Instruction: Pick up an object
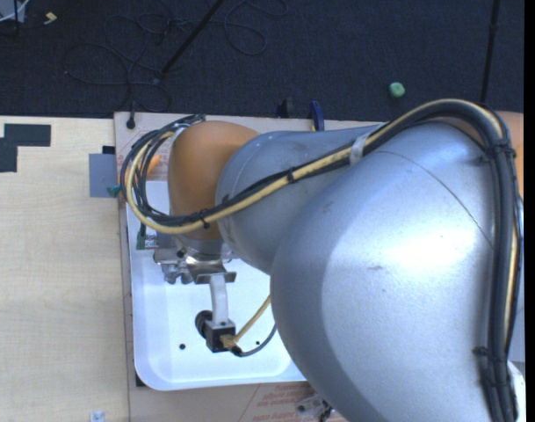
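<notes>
- The gripper hangs over the white bin, at 8 o'clock in the picture.
- Nothing looks picked up yet; the grab and lift seem left to do.
- The big grey arm hides most of the bin, maybe the thing to pick too.
- I cannot tell if the gripper is spread or pinched.

Open bin floor btm-left, arm above
</notes>
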You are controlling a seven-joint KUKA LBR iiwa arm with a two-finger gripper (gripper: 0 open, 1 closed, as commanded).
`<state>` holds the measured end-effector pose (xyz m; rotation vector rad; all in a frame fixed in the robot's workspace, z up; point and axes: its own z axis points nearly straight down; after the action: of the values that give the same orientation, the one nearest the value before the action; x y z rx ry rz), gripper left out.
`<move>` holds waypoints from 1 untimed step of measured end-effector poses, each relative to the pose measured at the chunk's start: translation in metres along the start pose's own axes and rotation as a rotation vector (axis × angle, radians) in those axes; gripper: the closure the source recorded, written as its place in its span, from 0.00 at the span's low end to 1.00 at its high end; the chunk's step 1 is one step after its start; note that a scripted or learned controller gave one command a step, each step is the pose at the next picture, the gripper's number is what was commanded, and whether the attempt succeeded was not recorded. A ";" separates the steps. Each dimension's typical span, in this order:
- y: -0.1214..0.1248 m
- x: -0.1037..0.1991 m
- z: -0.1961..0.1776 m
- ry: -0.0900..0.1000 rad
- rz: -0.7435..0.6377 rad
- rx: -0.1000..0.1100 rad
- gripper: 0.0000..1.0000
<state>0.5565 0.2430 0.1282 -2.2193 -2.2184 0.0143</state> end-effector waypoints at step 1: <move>-0.078 -0.015 0.042 0.002 0.002 -0.006 1.00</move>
<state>0.4779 0.2283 0.0868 -2.2238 -2.2173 0.0052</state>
